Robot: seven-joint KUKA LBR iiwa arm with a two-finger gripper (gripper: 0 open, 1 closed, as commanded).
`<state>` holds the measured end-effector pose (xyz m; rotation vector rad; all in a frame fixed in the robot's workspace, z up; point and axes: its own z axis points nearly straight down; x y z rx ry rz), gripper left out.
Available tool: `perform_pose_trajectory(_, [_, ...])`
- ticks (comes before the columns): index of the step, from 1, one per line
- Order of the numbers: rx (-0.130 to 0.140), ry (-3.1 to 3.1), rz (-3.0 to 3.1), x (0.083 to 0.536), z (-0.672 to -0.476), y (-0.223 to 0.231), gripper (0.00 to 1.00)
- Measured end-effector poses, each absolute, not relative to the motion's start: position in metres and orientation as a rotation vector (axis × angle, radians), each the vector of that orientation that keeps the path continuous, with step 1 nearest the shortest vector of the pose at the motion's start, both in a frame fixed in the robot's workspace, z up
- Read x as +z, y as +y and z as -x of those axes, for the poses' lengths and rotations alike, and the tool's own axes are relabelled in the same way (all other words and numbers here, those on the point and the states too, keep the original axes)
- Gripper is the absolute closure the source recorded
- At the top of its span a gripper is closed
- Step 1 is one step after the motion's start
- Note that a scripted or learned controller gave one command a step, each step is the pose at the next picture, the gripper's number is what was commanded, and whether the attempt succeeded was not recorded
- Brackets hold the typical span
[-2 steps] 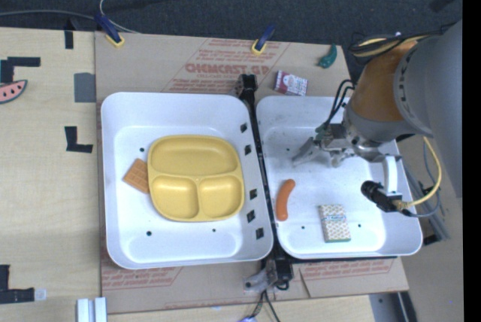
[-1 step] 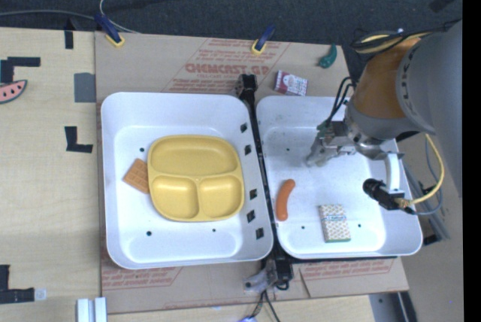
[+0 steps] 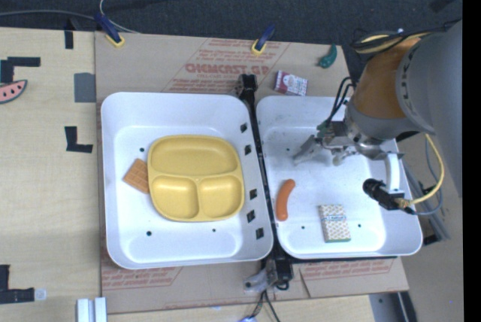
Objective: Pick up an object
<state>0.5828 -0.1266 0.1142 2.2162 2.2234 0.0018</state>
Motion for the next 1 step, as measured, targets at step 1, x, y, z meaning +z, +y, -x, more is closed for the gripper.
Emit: perform_pose_trajectory(1, [0.003,2.225,-2.219,0.0869,-0.6086,-0.0984,0.00])
